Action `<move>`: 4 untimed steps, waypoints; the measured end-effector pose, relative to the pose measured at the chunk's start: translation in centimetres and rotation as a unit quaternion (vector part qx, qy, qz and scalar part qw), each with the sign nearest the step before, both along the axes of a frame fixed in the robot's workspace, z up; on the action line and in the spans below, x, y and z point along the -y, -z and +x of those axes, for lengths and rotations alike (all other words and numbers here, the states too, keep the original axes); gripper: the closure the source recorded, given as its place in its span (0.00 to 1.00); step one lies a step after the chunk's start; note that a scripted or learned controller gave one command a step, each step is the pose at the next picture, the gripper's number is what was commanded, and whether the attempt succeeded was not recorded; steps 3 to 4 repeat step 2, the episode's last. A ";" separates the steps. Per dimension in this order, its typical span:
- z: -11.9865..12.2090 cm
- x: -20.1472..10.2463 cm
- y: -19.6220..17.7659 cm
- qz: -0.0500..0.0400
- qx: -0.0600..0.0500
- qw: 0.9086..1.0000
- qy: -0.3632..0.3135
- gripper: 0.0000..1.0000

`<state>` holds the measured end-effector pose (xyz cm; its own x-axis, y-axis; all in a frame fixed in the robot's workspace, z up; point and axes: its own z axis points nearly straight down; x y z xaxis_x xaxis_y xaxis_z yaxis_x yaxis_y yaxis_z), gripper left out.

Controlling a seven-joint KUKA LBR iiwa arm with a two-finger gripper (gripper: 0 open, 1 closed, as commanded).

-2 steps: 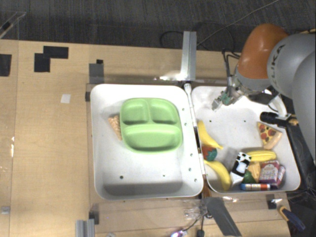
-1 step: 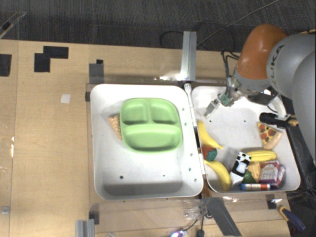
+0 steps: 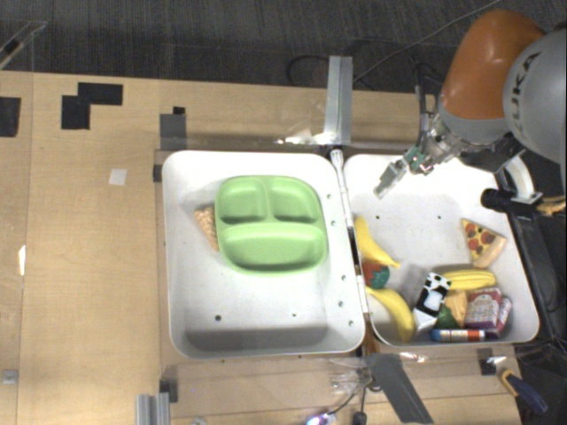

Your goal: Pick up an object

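While a green divided plate (image 3: 269, 222) is held in the left bin (image 3: 186, 326), 3 bananas (image 3: 373, 247) and a pizza slice (image 3: 483, 241) are kept in the right bin (image 3: 425, 211), above whose far end the gripper (image 3: 390, 181) is hung, its state unclear.

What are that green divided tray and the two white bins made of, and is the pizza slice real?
Green tray: apparently matte moulded plastic, with even colour and rounded compartments. White bins: probably smooth plastic, faintly glossy, rounded corners. Pizza slice: likely a toy, flat colours and a crisp outline, though too small to tell for sure.
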<state>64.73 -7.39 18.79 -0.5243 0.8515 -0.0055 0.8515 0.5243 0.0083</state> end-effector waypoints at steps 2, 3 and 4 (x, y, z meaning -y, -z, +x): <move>2.4 3.8 10.0 0.010 -0.009 0.996 0.089 0.00; 2.4 3.8 10.0 0.010 -0.009 0.996 0.089 0.00; 2.4 3.8 10.0 0.010 -0.009 0.996 0.089 0.00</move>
